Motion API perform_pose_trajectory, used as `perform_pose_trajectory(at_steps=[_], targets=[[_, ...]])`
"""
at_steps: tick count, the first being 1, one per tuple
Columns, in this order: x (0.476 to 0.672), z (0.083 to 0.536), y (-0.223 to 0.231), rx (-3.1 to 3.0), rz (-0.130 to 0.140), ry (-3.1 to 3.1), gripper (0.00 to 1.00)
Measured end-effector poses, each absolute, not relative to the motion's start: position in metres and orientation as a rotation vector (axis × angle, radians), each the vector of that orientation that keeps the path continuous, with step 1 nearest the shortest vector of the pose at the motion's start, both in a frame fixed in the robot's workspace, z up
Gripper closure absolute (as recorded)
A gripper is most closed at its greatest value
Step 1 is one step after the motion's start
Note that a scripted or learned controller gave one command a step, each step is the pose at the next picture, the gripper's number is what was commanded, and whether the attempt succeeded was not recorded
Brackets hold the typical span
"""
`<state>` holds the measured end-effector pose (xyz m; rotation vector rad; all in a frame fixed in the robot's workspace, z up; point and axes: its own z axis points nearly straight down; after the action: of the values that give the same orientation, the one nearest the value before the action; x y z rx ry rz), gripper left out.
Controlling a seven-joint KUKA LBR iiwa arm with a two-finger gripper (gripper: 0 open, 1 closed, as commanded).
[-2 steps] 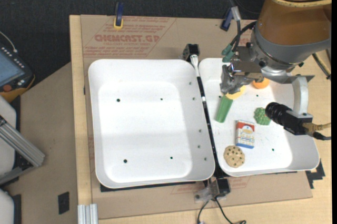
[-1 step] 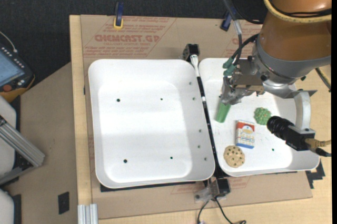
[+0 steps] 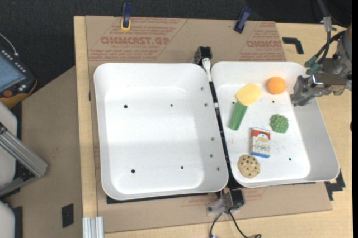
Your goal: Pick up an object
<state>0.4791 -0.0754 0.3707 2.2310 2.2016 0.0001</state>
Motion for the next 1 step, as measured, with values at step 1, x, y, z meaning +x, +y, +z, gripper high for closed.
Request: perform_pose_trajectory(at_steps=[1], targets=[[0.4805,0.3803,-0.0680,2.217,0.005,2.217,1.00]])
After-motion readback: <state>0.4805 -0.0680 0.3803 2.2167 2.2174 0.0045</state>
